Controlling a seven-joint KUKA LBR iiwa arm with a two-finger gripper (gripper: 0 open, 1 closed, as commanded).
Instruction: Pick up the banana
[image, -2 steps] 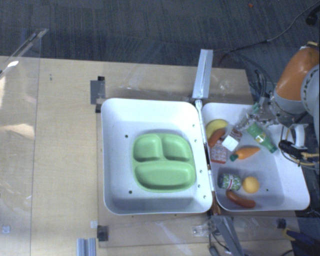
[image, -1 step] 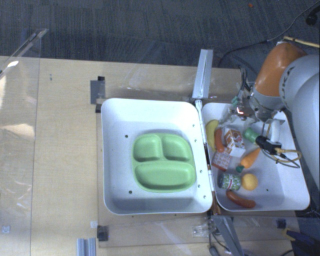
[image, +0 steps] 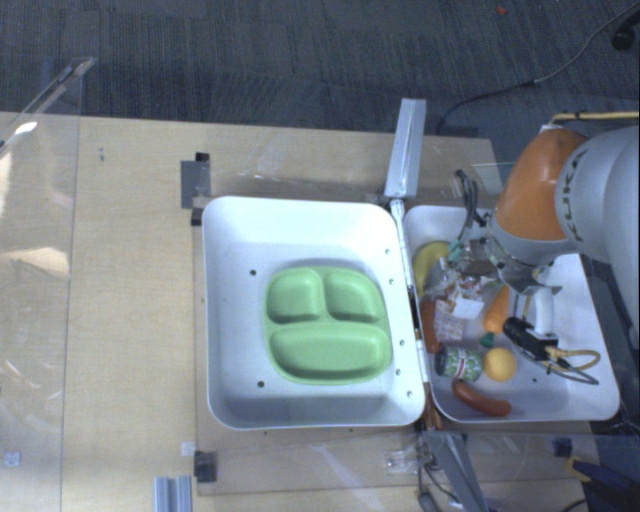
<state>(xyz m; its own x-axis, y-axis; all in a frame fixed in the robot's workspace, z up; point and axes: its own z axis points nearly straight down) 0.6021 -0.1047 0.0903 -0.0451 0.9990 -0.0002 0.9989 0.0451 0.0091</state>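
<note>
bright even light, soft focus, mild glare

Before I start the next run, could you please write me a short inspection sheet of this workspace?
Surface: wooden bench bearing two white bins side by side.
Job's things: banana in the right bin, at its upper left, partly hidden by the arm.
Clutter: green divided tray in the left bin; in the right bin a lemon, sausage, can, carrot.
Grippers: gripper low over the right bin beside the banana; finger state unclear.
Cables: dark cable on the floor, upper right.
Surroundings: grey carpet.
</note>
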